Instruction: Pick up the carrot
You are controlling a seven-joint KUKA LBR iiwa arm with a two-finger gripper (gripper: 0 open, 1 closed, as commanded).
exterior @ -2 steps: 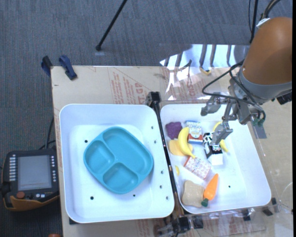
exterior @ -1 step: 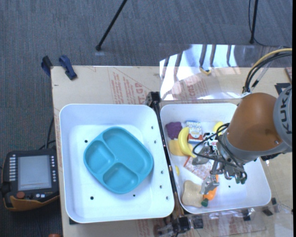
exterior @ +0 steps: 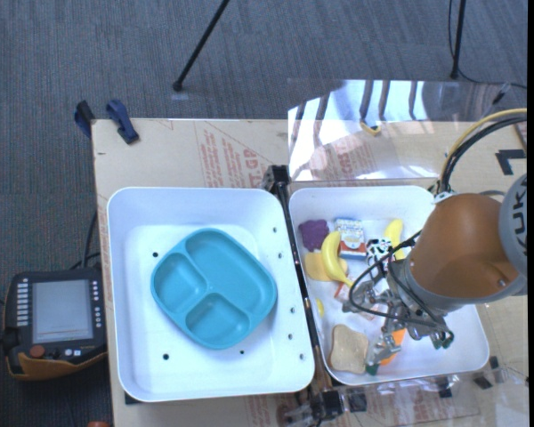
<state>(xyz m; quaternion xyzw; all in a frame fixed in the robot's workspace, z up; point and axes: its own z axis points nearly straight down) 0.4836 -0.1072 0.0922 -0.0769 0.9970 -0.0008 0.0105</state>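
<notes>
Carrot (exterior: 387,350) lies right under the gripper (exterior: 399,334), in the right bin (exterior: 467,350), just beside the bread slice (exterior: 348,349). It looks orange with a green end, and its long side seems to run down and away toward the bread. The arm (exterior: 463,247) covers much of it. I cannot tell how the gripper is set, or if it holds anything. Wires (exterior: 374,292) blur the spot.

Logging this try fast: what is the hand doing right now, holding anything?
Hand: down over the carrot in the right bin; grip cannot be told.
</notes>
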